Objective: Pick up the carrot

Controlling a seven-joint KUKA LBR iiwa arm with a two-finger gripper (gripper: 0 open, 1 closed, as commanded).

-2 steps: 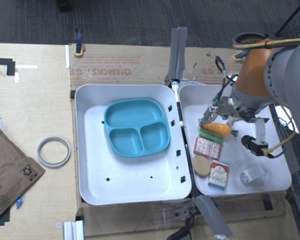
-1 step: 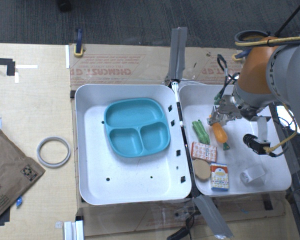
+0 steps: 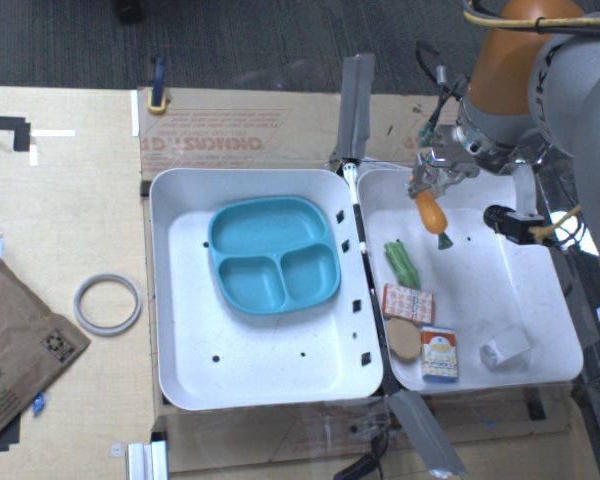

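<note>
The claw (image 3: 430,180) hung over the far left corner of the right bin (image 3: 540,368), and the carrot (image 3: 432,212) hung from it, its upper end pinched between the fingers and its orange body tilting down toward the bin floor. The carrot's green tip was small and hard to make out against the white. Cables and the wrist housing hid most of the claw's upper part, and the arm (image 3: 540,58) was cut off at the frame's right. Below lay a green vegetable (image 3: 402,264), a wafer-like snack (image 3: 407,303), a round cookie (image 3: 404,342) partly covered by a small carton (image 3: 439,355), and a pale, barely distinguishable cup (image 3: 504,349). The left bin (image 3: 180,368) held a blue divided plate (image 3: 274,253). A tape ring (image 3: 107,302) sat on the worktop (image 3: 60,208).
</note>
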